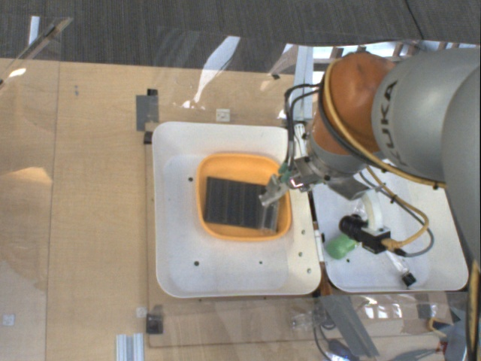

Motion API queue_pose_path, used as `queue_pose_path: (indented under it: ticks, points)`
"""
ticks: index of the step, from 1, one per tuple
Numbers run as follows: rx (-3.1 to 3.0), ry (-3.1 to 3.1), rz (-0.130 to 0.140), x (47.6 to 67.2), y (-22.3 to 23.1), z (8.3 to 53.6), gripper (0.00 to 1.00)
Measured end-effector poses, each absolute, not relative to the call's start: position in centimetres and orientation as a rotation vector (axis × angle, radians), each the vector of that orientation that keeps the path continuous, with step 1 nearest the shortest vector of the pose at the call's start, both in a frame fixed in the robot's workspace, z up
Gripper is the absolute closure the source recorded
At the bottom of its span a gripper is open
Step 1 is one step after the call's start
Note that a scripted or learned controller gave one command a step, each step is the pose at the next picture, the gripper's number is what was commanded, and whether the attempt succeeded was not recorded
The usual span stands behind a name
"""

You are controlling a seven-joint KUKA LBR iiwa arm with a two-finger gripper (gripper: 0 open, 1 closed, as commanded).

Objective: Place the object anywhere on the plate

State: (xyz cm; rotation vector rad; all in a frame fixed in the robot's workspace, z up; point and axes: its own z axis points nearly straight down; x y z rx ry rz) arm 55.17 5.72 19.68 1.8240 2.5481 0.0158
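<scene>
Orange plate (pixel 210 171) sits in the left bin (pixel 173 262), and a dark ribbed block (pixel 233 202) already lies flat on it. Gripper (pixel 272 195) hovers at the block's right edge; whether it is clenched or released I cannot tell. Best to let go cleanly and lift straight up. Arm (pixel 421 104) reaches in from the right, wrist bent down.

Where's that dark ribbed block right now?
The dark block lies on the orange plate in the left bin, with the gripper at its right edge. A small green object sits in the right bin.
</scene>
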Motion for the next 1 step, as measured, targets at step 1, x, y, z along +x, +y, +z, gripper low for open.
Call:
queue_pose_path:
  ticks: [1]
  points:
    - [1.824,2.548,0.016,55.17,5.72,19.68,0.00]
